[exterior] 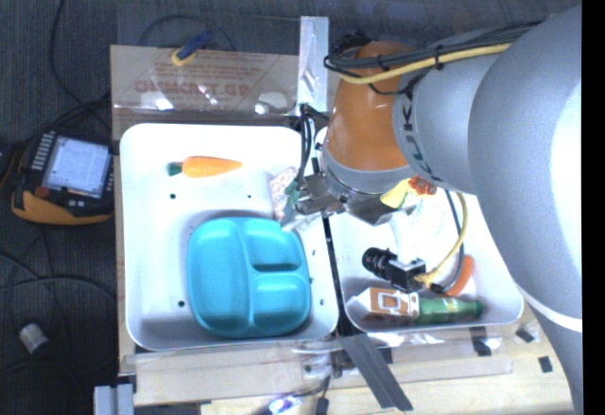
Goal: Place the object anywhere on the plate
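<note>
A blue divided plate point(248, 276) lies in the lower half of the left bin point(151, 215). An orange toy carrot point(210, 166) with a green stub rests at the bin's back left. My gripper point(301, 203) hangs over the right side of the left bin, close to the wall between the bins and just above the plate's back right corner. A small pale object with pink marks point(282, 186) sits right at the gripper's left tip; whether it is held cannot be told. The wrist hides the space behind it.
The right bin point(501, 295) holds a green bottle with an orange label point(444, 309) along its front wall and a small orange item point(460, 276) beside it. A clear plastic sheet point(208, 82) lies behind the left bin. A handheld screen unit point(71, 167) sits off the bench, left.
</note>
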Action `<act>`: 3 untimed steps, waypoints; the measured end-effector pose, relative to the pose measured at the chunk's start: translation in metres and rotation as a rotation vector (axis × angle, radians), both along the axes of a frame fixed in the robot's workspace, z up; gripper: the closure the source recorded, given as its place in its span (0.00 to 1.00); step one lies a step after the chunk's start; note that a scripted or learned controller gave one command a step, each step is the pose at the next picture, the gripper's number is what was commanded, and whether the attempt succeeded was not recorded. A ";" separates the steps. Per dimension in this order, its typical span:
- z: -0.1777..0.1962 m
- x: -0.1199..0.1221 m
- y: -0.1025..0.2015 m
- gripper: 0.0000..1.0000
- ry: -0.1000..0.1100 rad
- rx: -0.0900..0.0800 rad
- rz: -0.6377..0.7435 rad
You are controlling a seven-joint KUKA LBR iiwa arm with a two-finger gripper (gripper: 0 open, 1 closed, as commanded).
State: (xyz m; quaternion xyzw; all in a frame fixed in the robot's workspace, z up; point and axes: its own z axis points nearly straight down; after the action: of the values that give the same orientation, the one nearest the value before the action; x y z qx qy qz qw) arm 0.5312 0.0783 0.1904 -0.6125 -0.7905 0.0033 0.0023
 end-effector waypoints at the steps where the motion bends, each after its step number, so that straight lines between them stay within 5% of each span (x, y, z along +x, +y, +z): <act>1: 0.012 -0.048 -0.060 1.00 -0.004 0.000 -0.070; 2: 0.007 0.021 0.025 1.00 -0.004 0.000 -0.054; 3: 0.007 0.021 0.025 0.00 -0.004 -0.001 -0.055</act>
State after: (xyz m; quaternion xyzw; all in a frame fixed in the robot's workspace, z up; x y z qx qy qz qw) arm 0.5519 0.1028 0.1973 -0.6338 -0.7735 0.0023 0.0005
